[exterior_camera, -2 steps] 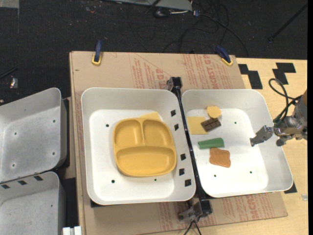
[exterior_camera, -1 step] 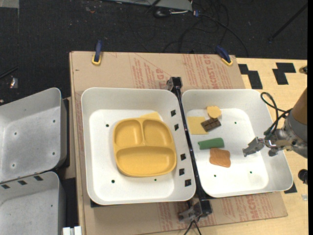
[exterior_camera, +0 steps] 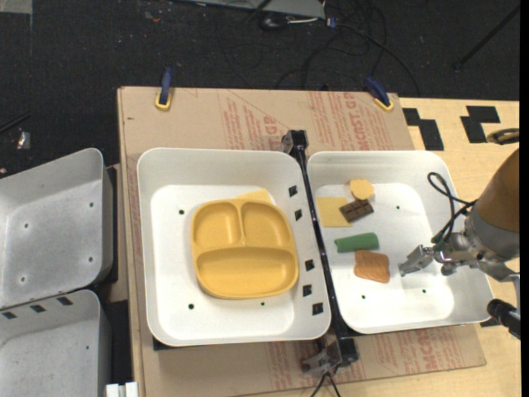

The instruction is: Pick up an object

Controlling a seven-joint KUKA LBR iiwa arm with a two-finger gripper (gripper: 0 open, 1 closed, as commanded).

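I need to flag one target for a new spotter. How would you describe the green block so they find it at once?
Look in the right bin, in its left half near the divider between the two bins. A small cluster lies there: the green block sits below the yellow card and above the orange piece. It is the only green thing, a flat bar lying crosswise.

You had a brown cardboard-covered bench (exterior_camera: 248, 110) with red print, held at its far edge by two clamps (exterior_camera: 164, 98). On it, two shallow white bins sat side by side, touching: the left bin (exterior_camera: 157, 246) and the right bin (exterior_camera: 413, 313). Black brackets (exterior_camera: 307, 265) ran along their shared edge.
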